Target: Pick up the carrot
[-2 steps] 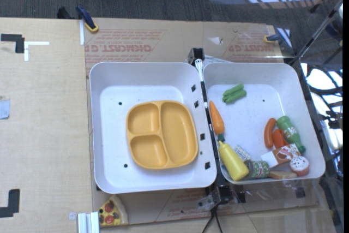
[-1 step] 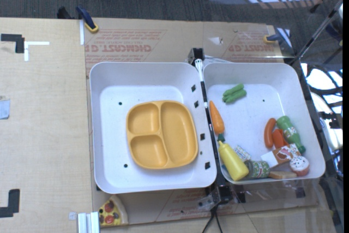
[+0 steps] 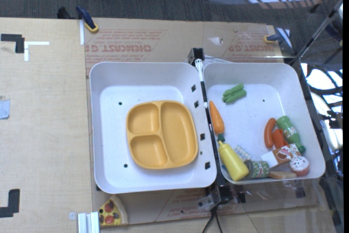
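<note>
Orange and tipped with green, the carrot [image 3: 216, 118] lies against the left wall of the right bin [image 3: 289, 80], just above a yellow bottle [image 3: 233, 161] near that bin's front left corner. Green beans [image 3: 234, 93] sit toward its back edge, and a red sausage [image 3: 269, 132] and green bottle [image 3: 289, 132] crowd the right side. A yellow plate [image 3: 162, 133] fills the middle of the left bin [image 3: 109, 84].

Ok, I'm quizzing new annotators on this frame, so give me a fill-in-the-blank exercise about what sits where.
1. The carrot lies in the ___ bin.
2. The yellow tray has ___ compartments.
3. The carrot rests against its bin's ___ wall.
4. The mustard bottle is ___.

Missing words: right; three; left; yellow
</note>
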`<state>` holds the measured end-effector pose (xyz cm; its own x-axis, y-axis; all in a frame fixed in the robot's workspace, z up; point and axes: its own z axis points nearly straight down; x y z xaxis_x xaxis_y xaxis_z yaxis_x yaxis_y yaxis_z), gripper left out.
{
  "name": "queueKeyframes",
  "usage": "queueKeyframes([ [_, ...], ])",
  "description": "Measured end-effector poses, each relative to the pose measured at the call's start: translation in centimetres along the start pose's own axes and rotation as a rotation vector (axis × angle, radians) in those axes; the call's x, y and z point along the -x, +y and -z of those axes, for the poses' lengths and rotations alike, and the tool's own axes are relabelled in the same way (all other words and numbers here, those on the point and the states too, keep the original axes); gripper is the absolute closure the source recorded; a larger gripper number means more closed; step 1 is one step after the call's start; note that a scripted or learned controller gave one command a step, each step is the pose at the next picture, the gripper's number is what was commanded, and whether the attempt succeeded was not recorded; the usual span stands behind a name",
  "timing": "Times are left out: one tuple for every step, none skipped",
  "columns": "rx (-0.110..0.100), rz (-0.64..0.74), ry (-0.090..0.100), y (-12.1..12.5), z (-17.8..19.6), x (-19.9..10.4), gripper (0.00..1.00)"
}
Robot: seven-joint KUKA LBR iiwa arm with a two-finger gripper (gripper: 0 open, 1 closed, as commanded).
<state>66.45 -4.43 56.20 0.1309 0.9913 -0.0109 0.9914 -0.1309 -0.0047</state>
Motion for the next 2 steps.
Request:
queueKeyframes([
  [0.001, 0.002, -0.002, 0.13, 0.78, -0.06, 1.0],
  [0.0, 0.002, -0.002, 0.14, 0.77, -0.06, 0.0],
])
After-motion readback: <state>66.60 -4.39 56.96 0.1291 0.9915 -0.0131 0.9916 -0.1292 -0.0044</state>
